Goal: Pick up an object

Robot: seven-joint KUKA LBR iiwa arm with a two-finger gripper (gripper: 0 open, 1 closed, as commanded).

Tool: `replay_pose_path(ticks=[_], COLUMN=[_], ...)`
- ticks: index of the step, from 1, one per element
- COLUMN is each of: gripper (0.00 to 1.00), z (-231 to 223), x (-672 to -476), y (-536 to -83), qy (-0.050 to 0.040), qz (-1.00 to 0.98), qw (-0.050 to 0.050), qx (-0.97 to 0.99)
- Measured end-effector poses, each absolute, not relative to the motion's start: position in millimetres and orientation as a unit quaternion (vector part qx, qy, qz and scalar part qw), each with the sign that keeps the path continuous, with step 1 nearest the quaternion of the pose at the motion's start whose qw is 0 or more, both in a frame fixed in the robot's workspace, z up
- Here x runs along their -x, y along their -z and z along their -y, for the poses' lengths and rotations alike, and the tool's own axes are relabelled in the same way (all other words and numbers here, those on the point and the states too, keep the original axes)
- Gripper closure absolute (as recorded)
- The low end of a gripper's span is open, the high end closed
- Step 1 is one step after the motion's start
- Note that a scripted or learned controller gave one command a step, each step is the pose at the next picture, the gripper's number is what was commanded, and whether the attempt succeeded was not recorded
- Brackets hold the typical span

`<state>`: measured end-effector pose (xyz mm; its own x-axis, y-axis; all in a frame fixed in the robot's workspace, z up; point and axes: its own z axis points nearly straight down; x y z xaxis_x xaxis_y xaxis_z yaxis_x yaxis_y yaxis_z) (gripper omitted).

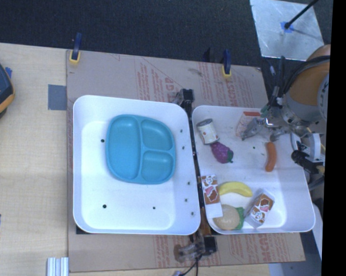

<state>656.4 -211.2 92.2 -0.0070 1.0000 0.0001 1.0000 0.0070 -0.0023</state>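
1. I see the bench (29, 157) from above, with two white bins side by side on a brown cardboard sheet (135, 76).
2. The left bin (86, 159) holds a blue plate (141, 148) with three sections. The plate lies flat in the upper half of that bin.
3. The right bin (291, 191) holds the small toys I can pick from.
4. A small can (206, 131) lies tilted near the top left of the right bin.
5. A purple eggplant (221, 152) lies just beside the can, lower and to the right.
6. An orange hot dog (270, 156) lies near the right side of the bin, pointing up and down.
7. A yellow banana (235, 189) lies lower down, with a small carton (210, 188) just to its left.
8. A round tan bun (228, 217) sits at the bottom, under the banana, and a second carton (260, 210) leans just beside it on the right.
9. The arm (307, 83) comes in from the right, over the top right corner of the right bin.
10. The claw (254, 129) hangs over the top part of that bin, up and to the left of the hot dog. Its fingers look spread apart, and I see nothing between them.
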Motion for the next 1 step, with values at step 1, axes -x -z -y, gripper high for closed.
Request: replay_pose_path(ticks=[1], gripper=[0.0], z=[211.2], x=[-656.4], y=[-92.1], qy=[-0.0008], qz=[0.71], qw=[0.001], qx=[0.705])
